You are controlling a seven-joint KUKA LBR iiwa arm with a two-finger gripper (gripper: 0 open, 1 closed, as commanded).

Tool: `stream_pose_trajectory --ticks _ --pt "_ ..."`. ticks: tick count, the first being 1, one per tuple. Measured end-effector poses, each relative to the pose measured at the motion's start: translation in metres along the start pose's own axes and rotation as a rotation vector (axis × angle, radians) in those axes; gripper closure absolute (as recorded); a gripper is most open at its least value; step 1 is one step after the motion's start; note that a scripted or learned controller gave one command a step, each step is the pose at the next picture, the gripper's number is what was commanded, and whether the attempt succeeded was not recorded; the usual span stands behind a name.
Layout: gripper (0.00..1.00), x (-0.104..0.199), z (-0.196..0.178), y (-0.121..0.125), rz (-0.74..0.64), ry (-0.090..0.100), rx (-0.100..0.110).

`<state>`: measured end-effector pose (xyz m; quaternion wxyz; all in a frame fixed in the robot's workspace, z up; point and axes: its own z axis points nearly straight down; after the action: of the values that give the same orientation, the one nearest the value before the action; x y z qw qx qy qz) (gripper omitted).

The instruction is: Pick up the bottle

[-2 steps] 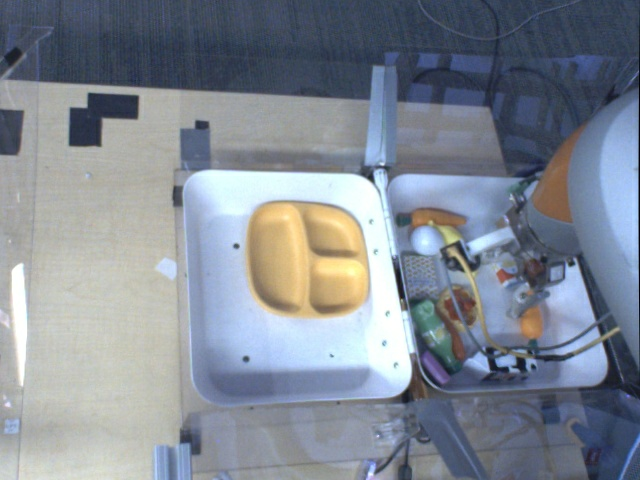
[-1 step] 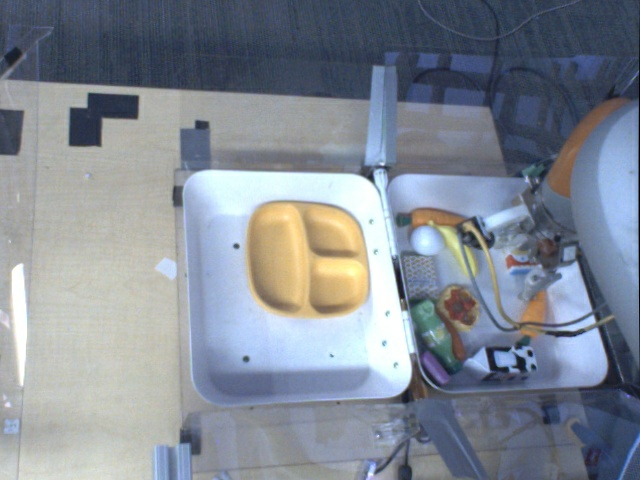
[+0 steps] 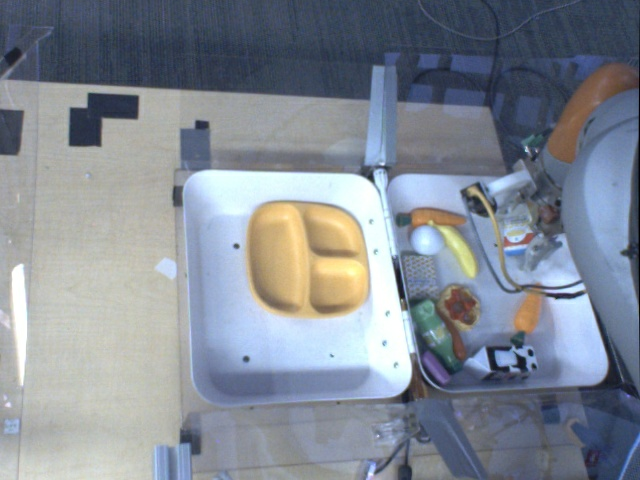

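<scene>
camera view: fixed overhead | slanted down | covers left bin (image 3: pixel 200 298) and right bin (image 3: pixel 590 353)

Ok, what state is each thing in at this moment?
Gripper: above the right bin, fingers unclear.
Bottle: lying under the gripper.
Yellow tray: upright in the left bin.
Banana: lying flat.
Carrot: lying flat.
Left bin: holds the tray.

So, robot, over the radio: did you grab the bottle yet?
Gripper low over right bin, near its far right side. Bottle not clearly identified among the toys. Yellow banana and white egg sit to the gripper's left.
</scene>
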<state>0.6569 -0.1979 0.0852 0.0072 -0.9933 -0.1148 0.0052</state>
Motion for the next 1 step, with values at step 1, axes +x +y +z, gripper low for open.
stream_pose_trajectory --ticks 1 --pt "0.00 0.0028 0.0005 -0.0037 0.015 -0.003 -0.006"
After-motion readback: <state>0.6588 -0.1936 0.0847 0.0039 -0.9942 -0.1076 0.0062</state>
